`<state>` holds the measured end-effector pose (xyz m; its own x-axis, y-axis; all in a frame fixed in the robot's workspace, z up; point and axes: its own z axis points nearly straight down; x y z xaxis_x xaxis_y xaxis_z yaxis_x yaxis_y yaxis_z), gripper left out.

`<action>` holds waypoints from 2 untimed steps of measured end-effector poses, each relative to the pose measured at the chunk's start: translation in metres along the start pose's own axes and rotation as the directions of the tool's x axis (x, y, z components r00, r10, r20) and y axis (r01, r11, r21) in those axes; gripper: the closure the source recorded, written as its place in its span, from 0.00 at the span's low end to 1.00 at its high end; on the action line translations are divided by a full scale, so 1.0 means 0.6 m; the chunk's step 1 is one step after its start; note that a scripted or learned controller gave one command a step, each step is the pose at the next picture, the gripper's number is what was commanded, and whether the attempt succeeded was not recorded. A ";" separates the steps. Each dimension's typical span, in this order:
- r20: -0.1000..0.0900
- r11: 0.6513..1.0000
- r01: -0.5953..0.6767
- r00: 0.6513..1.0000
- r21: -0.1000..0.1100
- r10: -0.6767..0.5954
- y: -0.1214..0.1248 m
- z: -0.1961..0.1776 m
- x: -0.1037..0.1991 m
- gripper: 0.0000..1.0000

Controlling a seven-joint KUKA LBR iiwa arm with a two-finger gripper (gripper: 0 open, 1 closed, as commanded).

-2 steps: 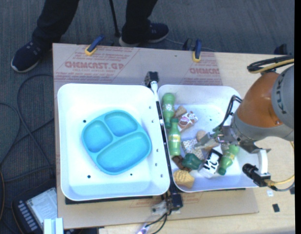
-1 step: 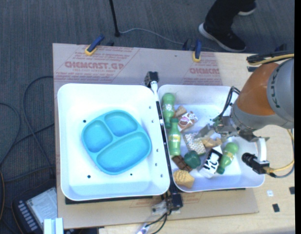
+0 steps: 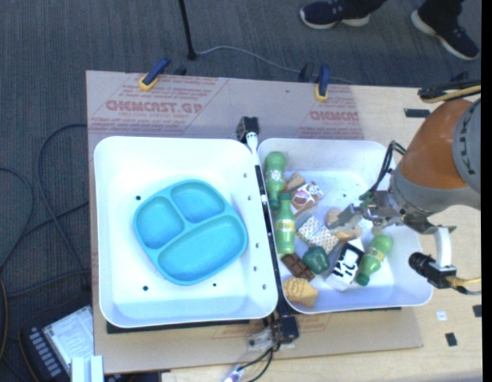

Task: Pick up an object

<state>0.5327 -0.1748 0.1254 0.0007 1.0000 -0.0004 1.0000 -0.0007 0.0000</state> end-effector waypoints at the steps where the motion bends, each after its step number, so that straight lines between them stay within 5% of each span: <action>1: 0.009 1.000 -0.003 1.000 -0.030 0.003 -0.039 0.052 0.033 0.00; 2: 0.002 1.000 0.002 1.000 -0.003 -0.002 0.153 -0.022 -0.032 0.00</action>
<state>0.6245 -0.1938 0.1389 -0.0008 1.0000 -0.0028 1.0000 0.0008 0.0029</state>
